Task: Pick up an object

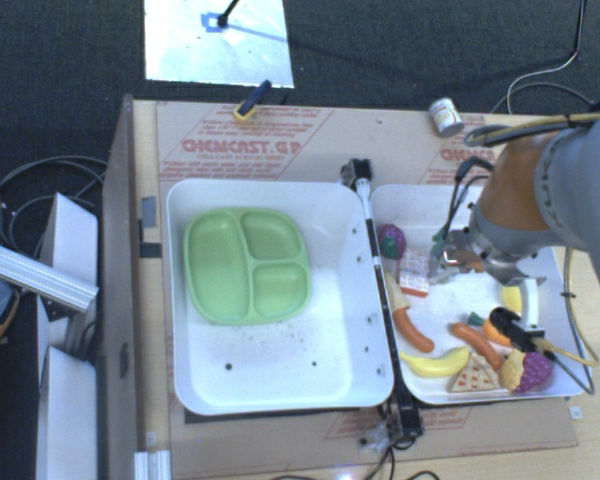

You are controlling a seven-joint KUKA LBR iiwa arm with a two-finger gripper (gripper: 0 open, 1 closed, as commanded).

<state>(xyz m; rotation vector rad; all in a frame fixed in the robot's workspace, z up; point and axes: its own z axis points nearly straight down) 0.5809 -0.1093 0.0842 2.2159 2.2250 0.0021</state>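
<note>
My gripper [444,259] hangs low over the upper middle of the right bin [557,396], with the grey arm and its orange band behind it to the right. Just left of it lie a purple round toy [392,238] and a small red-and-white packet [414,274]. Nearer the front lie an orange sausage-shaped toy [415,332], a banana [435,365], a waffle-patterned wedge [472,376], a carrot [476,338], purple grapes [536,370] and a yellow piece [513,297]. The arm hides part of the bin's back right.
The left bin [210,388] holds a green divided plate [247,265]. A black-and-white divider bar [378,268] runs between the bins. A small can [444,116] and a yellow-and-blue tool [251,101] lie on the cardboard behind them. Cables run at the right.
</note>
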